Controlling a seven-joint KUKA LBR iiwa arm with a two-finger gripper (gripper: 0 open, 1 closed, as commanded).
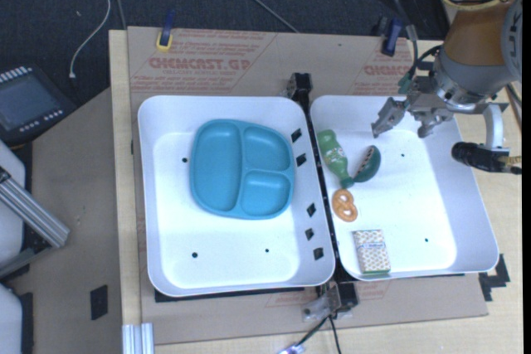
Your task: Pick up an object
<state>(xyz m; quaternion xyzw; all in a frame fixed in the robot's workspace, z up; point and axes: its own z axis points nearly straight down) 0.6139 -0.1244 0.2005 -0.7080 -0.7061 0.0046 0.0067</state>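
While the grey arm [485,21] with its orange band reaches in from the right, its end effector [409,126] hangs over the far part of the right bin [448,203], its two fingers spread apart with nothing between them. Four small things lie along that bin's left side, all apart from the end effector. A green bottle [333,155] lies on its side by the dividing wall, pale at the cap end. Just beside it rests a dark green wedge [368,164] with a reddish inner face, like a melon slice. Nearer the camera sits an orange pretzel-shaped piece [344,206], and nearer still a small box [371,251] with a pale, speckled print. The left bin [166,203] holds a light blue plate [241,168] with three compartments. Both bins rest on the counter [249,54].
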